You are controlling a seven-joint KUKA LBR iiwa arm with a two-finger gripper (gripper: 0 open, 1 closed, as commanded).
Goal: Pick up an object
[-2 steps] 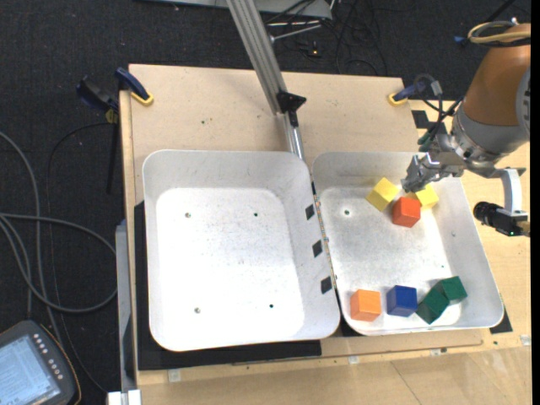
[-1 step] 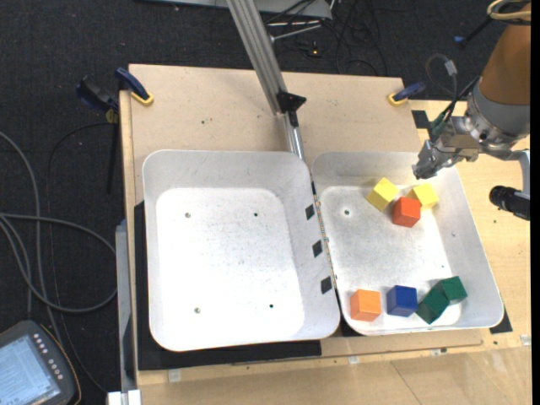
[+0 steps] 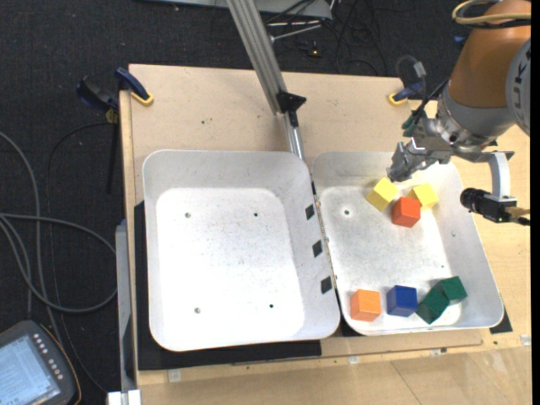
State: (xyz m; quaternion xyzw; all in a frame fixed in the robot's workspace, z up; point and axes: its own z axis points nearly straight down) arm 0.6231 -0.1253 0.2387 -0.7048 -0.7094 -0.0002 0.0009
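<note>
On the left, the left bin (image 3: 226,243) is sitting on the counter (image 3: 211,108) with only dark specks showing on its white floor. Beside it, the right bin (image 3: 371,251) is carrying all the blocks. Along its near edge, an orange block (image 3: 365,304), a blue block (image 3: 402,300) and two green blocks (image 3: 442,299) are lying in a row, the green pair touching each other. Toward the far side, a yellow block (image 3: 382,194), a red block (image 3: 407,211) and a second yellow block (image 3: 425,195) are clustering close together. The pincer (image 3: 405,164) is hanging just above this far cluster, nearest the first yellow block, with the arm reaching in from the right.

Whether its fingers are apart or together I cannot tell; they are too small and dark to read. Nothing is showing between them, so I judge the pick as not yet made: every block is resting on the bin floor. What is remaining, by my reading, is the descent onto a block, the grip and the lift.
</note>
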